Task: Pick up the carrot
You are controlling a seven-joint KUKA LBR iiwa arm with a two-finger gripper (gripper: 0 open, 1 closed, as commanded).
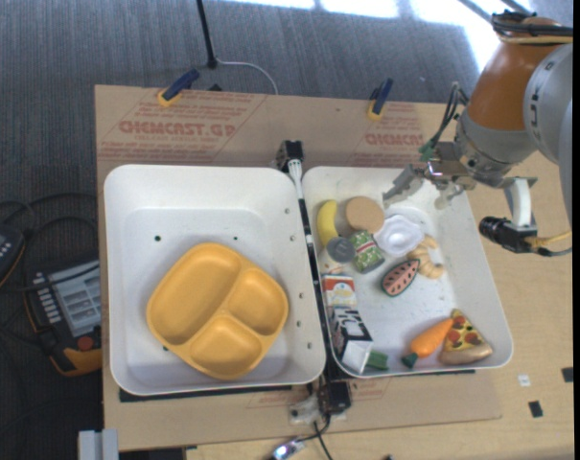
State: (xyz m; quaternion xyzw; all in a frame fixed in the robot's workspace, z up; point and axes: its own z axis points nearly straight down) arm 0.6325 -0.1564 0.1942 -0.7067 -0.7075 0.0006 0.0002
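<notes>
The carrot (431, 336), orange with a small green top, lies near the front right corner of the right bin (488, 286), touching a pizza slice (466, 343). My gripper (426, 188) hovers over the back of that bin, well behind the carrot. Its fingers are spread open and hold nothing. The grey arm with its orange band (505, 80) comes in from the upper right.
The right bin also holds a banana (325, 223), a brown round piece (363, 213), a white cup (403, 231), a watermelon slice (400, 278), a green box (367, 254) and small cartons (345, 326) along its left wall. A yellow divided plate (218, 307) lies in the left bin (136, 209).
</notes>
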